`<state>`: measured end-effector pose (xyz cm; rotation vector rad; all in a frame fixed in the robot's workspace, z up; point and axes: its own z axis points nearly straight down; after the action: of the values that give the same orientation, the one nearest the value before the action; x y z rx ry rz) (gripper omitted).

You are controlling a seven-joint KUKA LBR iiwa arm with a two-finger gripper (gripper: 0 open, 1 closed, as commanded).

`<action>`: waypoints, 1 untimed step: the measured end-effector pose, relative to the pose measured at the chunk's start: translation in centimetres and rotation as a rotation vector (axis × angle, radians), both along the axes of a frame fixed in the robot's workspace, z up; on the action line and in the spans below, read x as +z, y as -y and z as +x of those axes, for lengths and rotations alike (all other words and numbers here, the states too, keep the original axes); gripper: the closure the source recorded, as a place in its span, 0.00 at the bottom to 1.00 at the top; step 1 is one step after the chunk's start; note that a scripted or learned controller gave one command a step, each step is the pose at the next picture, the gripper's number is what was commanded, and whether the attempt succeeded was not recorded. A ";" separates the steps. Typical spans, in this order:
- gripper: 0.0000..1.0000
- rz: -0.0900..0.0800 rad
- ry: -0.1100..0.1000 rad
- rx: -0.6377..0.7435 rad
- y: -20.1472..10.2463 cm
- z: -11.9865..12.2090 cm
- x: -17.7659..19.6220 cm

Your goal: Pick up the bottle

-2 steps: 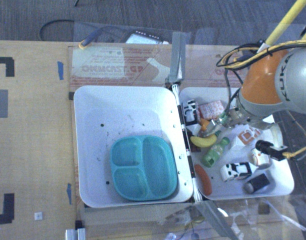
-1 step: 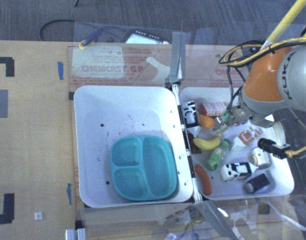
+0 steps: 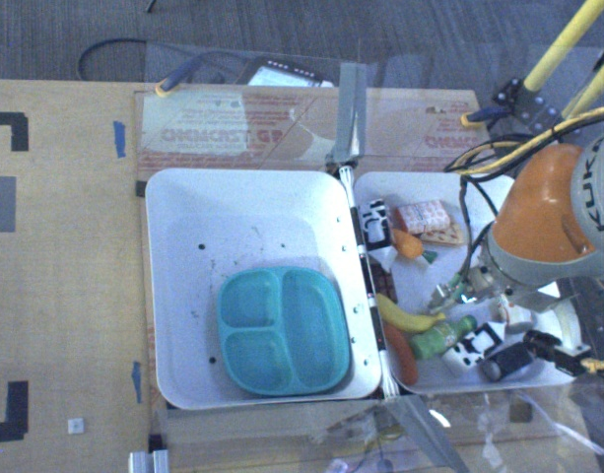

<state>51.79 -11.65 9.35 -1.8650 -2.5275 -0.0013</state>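
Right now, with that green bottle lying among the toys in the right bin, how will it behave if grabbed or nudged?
The green bottle lies on its side, so its round body would probably roll if nudged. It looks like small plastic, so likely light and stiff, possibly slick. The banana and the red toy sit close against it, so a push would likely shift them too. The gripper sits just above it.

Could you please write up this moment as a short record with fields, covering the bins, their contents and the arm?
left bin: shallow white bin holding a teal three-compartment plastic plate
right bin: shallow white bin with a yellow banana, a green plastic bottle lying on its side, a carrot-like orange piece
arm: grey arm with orange band over the right bin
tool: near the bottle, state unclear
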 end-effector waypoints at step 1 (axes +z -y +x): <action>0.00 0.000 0.001 -0.001 0.0 0.0 0.0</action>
<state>51.79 -11.69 9.37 -1.8665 -2.5273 -0.0015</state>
